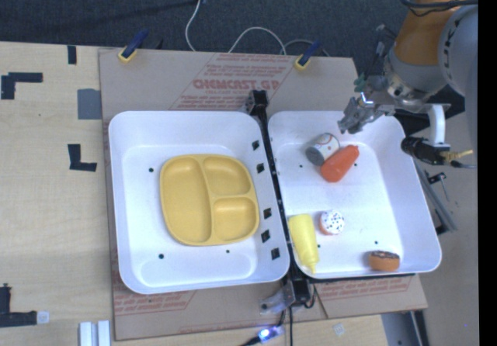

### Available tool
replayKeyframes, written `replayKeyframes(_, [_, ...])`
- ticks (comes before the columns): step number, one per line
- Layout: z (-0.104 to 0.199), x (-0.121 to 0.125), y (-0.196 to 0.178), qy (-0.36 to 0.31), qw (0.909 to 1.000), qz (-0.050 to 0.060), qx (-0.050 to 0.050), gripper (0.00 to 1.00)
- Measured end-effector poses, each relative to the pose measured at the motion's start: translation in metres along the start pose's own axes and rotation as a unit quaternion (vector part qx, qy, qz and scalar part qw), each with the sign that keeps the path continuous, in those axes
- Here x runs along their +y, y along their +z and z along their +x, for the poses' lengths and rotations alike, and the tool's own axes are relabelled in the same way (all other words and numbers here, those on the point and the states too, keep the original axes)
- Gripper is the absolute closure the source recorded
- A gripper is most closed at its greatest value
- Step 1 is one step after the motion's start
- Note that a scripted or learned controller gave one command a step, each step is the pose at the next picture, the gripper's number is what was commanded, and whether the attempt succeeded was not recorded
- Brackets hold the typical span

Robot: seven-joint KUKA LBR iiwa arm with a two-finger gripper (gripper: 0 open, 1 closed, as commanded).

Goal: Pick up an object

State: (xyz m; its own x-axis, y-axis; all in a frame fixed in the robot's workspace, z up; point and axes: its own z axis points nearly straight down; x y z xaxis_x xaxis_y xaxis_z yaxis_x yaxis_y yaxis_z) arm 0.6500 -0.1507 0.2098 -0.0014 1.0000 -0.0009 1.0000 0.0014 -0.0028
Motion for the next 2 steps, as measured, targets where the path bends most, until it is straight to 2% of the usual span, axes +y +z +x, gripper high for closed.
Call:
replayKeyframes(1, [0.043, -0.016, 0.006, -0.001, 1.0, 0.0, 0.001, 1.0])
replayKeyframes(2, [0.1, -0.032, -0.005, -0.003, 1.0, -0.001, 0.001, 1.0])
